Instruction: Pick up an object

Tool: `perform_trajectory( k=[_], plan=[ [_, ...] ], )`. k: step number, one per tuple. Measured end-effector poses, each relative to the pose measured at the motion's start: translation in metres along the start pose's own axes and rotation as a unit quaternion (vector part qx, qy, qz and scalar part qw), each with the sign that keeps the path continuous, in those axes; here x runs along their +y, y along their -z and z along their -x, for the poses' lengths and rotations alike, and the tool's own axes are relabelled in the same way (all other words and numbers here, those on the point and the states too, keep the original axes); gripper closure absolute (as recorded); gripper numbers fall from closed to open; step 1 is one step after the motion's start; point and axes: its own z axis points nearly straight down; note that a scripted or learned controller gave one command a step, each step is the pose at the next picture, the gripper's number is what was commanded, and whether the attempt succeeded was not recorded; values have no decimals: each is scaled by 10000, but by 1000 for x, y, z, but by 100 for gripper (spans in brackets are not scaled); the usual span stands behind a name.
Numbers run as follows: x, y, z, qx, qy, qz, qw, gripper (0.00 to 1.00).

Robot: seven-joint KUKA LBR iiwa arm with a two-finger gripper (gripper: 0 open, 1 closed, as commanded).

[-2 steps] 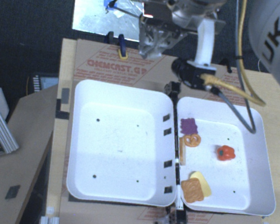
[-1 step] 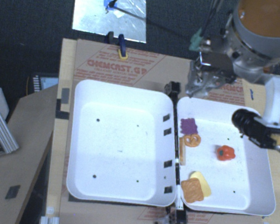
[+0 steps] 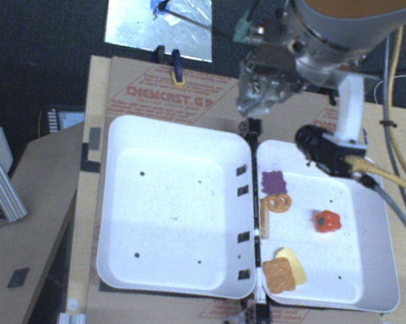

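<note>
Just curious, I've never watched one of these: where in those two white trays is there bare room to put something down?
The left bin offers bare floor wall to wall. In the right bin, free floor lies right of the red pepper and between it and the front rim. Its left strip is crowded: purple piece, pretzel, yellow piece and orange cracker. The pincer hangs behind the divider.

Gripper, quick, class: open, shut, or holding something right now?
Gripper: cannot be told; it hangs above the bins' far edge, away from the toys.
</note>
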Motion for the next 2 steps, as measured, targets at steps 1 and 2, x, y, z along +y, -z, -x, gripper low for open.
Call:
perform_trajectory(
  k=[1,2],
  plan=[
    [18,-133,-39,-25,2,-70,10000,100],
    [44,-29,-39,18,-6,50,10000,100]
  ],
)
